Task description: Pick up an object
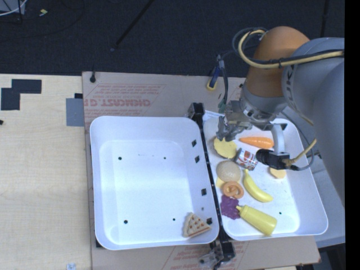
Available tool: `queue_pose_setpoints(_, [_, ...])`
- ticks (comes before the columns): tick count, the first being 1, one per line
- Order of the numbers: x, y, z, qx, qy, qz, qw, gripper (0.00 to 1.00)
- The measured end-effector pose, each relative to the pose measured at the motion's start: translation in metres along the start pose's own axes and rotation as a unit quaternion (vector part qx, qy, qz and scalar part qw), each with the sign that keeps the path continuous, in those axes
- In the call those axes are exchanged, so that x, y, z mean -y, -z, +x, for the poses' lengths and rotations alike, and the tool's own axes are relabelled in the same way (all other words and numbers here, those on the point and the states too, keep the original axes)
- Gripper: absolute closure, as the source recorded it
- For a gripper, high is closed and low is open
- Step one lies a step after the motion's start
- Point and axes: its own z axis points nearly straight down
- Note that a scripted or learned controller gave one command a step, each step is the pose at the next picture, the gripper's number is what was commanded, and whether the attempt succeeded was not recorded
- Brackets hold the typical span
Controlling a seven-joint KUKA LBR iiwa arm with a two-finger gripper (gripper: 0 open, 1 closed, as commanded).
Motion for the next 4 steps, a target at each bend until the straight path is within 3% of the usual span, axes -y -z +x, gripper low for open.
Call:
queue_pose_setpoints(1, [0.001, 0.199, 0.068, -0.001, 0.001, -0.008, 1.0, 1.0])
queue_pose_setpoints(2, [0.04, 0.352, 0.065, 0.0, -0.001, -0.01, 0.9999, 1.0])
queue_pose_setpoints(3, [0.025, 0.339, 0.201, 0.0, 0.004, -0.001, 1.0, 1.0])
queue_pose_setpoints(4, [-0.013, 0.341, 0.28, 0.0, 0.001, -0.003, 1.0, 1.0])
